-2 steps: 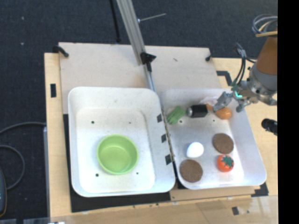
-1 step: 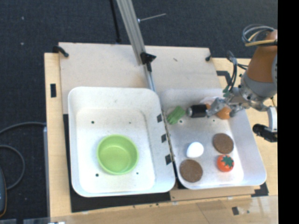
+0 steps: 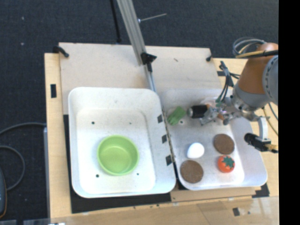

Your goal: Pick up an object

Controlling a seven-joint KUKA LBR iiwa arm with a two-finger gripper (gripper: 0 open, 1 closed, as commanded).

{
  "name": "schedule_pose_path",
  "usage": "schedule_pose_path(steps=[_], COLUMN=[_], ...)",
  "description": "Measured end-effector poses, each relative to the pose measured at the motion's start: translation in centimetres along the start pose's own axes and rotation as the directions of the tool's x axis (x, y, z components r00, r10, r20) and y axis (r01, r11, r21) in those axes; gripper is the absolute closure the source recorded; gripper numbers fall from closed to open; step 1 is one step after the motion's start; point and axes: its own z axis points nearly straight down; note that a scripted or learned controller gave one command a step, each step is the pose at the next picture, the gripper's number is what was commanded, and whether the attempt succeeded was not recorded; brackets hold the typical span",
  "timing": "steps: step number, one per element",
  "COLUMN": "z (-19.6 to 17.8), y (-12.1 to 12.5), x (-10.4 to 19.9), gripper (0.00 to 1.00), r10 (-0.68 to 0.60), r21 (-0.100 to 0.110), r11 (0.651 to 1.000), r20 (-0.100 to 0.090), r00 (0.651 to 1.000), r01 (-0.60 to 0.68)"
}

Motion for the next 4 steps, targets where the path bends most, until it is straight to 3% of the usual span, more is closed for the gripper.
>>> schedule_pose_path(steps=[1,2,4], z=[2.1,0.8,-9.6], y=[0.0,0.1,1.2], x=[-0.1,-0.2,-1.1], gripper=[0.0,1.0,1.0], r10=[0.002,0.002,0.001], r21=[-0.002,-0.008,-0.005], r11=[1.0,1.0,1.0], r20=[0.001,0.003,0.001], r00=[1.0,1.0,1.0], r01=[-0.002,-0.002,-0.001])
